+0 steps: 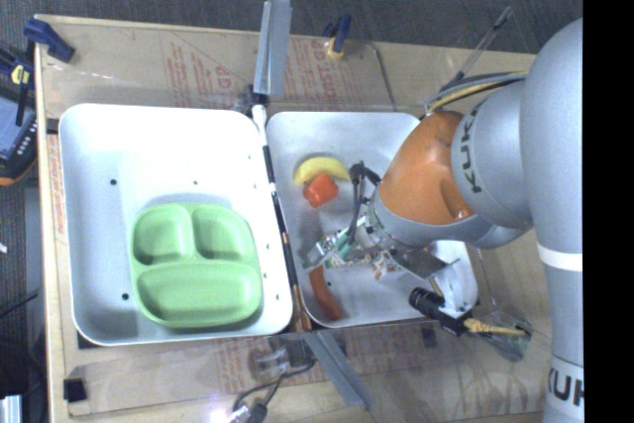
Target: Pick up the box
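A small orange-red blocky object (319, 190), possibly the box, lies in the upper left part of the right bin (396, 126), touching a yellow banana (321, 169). My gripper (337, 251) is low in the right bin, below that object and a short way apart from it. A brown sausage-shaped item (325, 296) lies just beneath the gripper near the bin's front left corner. The arm's orange band (426, 178) and grey wrist hide the bin's right half.
A green three-compartment tray (196, 264) sits in the front of the left bin (99, 144). The wall between the two bins (277, 223) runs close to the gripper's left. Cables and a black fitting (436, 304) hang by the right bin's front edge.
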Controlling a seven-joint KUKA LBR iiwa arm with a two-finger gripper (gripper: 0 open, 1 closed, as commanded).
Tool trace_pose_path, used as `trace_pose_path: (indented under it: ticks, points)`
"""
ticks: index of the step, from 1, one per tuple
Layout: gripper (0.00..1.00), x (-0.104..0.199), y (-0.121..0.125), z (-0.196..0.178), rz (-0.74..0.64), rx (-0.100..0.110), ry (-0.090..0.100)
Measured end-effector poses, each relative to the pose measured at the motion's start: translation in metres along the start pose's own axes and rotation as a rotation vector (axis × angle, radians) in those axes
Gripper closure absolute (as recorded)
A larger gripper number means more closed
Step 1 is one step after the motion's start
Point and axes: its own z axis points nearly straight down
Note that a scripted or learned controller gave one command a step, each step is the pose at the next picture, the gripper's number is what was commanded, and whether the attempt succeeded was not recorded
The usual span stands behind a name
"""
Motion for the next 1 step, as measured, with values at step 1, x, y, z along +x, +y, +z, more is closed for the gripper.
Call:
trace_pose_path:
  ticks: [1]
  points:
    - [0.00, -0.0730, -0.0258, -0.0973, 0.113, 0.004, 0.000]
